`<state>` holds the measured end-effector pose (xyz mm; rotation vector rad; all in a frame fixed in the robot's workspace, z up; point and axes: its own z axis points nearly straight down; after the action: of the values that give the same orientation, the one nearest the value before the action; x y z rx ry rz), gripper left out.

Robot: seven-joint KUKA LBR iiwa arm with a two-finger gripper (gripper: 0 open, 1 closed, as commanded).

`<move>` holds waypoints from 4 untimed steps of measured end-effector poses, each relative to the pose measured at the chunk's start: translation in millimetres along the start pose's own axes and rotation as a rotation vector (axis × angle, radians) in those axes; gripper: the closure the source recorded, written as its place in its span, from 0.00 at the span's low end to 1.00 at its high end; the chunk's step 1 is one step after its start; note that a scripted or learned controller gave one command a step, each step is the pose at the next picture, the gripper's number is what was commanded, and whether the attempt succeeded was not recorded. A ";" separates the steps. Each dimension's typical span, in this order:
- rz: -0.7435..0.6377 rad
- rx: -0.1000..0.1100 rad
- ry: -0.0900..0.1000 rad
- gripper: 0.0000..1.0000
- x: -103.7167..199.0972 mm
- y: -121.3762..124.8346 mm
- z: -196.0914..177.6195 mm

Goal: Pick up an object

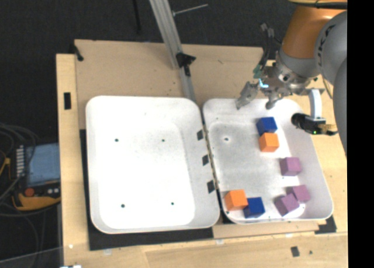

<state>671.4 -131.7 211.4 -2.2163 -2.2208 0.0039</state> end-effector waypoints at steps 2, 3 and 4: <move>0.002 -0.001 -0.004 0.00 -4.7 -4.0 39.2; 0.003 0.000 -0.003 0.00 -1.3 -10.0 99.1; 0.005 -0.004 -0.004 0.00 -2.7 -9.6 114.4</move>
<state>661.2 -134.4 97.0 -2.2258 -2.2199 0.0042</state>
